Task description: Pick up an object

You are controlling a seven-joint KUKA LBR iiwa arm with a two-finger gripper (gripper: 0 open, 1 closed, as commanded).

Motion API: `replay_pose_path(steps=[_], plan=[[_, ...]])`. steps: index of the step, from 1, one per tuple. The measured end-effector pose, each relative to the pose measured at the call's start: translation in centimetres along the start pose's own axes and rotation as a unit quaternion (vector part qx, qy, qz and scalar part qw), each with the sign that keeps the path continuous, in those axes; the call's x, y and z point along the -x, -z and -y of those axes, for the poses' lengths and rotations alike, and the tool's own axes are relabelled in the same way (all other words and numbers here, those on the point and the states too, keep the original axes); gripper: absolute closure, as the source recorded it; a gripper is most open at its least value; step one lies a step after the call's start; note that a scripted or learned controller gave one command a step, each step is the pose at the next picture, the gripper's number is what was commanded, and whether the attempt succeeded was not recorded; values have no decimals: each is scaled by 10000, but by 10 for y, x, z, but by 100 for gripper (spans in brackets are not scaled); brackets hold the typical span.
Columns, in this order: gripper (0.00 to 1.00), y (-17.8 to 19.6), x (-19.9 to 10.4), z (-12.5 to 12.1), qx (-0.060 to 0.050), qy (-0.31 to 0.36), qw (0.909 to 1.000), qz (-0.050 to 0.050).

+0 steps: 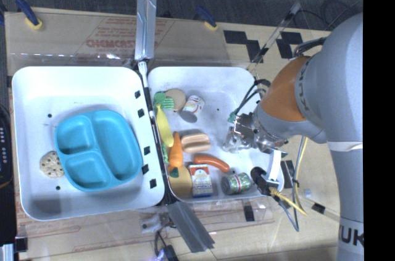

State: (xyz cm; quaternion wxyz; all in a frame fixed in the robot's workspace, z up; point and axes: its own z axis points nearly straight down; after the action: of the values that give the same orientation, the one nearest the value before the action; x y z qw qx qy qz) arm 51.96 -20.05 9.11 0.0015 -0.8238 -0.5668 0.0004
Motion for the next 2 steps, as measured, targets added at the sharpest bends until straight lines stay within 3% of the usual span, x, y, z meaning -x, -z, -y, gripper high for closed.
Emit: replay_pose_path(steps=[1,2], plan=[[100,24,-47,-44,-15,-1455,9894,6],[100,-1,-62,-31,-15,-3118,9501,8]])
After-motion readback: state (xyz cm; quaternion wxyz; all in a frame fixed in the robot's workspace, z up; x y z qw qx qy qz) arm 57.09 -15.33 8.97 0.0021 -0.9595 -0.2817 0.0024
